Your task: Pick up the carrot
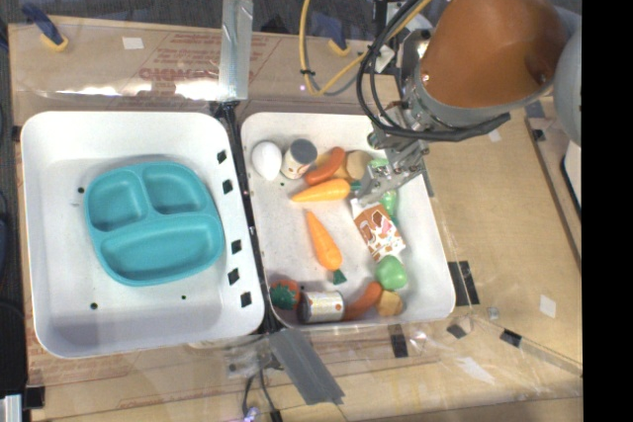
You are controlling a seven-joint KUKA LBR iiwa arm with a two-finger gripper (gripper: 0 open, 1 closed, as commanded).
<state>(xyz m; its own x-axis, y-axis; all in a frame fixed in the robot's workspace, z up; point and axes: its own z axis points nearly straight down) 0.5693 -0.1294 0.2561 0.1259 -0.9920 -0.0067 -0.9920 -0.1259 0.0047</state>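
As I look down from the fixed camera, I list the contents by size.

Desk (514,242): tan surface under clear sheeting, carrying two shallow white bins side by side.

Arm (485,44): grey, with a wide orange band, reaching in from the right over the upper right corner of the right bin; black and yellow cables loop behind it.

Left bin (49,242): holds one teal divided plate (153,222), lying flat, three compartments facing up.

Right bin (282,242): holds a crowd of toy foods.

Gripper (391,175): low over the right bin's upper right part, above a pale item and a green piece. I cannot tell whether the fingers are parted or closed, and I see nothing clearly between them.

Carrot (322,239): orange with a green stub at its lower end, lying near the middle of the right bin, slanting down to the right, apart from the gripper.

Second orange piece (321,192): lying crosswise just above the carrot, tip pointing left.

Printed packet (378,230): just right of the carrot.

Small can (321,306): on its side at the bin's lower edge.

White egg (266,158): at the bin's upper left.

Green fruit (392,270): below the packet.
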